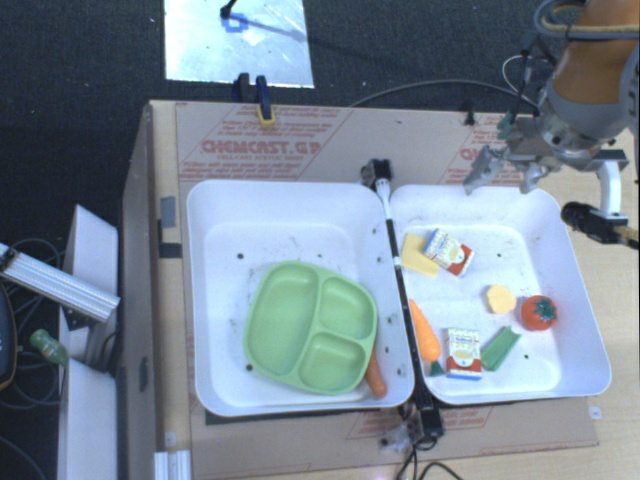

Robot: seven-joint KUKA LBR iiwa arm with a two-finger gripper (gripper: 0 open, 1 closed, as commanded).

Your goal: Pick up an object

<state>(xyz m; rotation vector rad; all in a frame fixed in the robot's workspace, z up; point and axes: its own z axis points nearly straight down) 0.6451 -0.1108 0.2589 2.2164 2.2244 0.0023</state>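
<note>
While the gripper [508, 173] hangs over the far rim of the right bin [578, 268], its two grey fingers [482, 168] stand spread apart with nothing between them. It sits above the bin's upper edge, well apart from every object inside. The arm [592, 58], grey with an orange band, reaches in from the right above that same rim.

Inside the right bin, a small carton [449, 252] with a red and white label lies toward the far left, touching a yellow block [418, 258] just beside it on the side nearer the divider. A yellow piece [500, 299] lies nearer the bin's middle, and a red tomato [538, 312] sits just beside it toward the right wall. Along the near side, a second small carton [463, 353] rests next to a green strip [501, 348]. An orange carrot [425, 332] lies along the left wall of the right bin, close to the divider.

Across the divider from the right bin, the left bin [215, 268] holds a green divided plate [312, 326] with three compartments. A small orange-brown piece [375, 379] lies just beside the plate's near right corner, against the divider.
</note>
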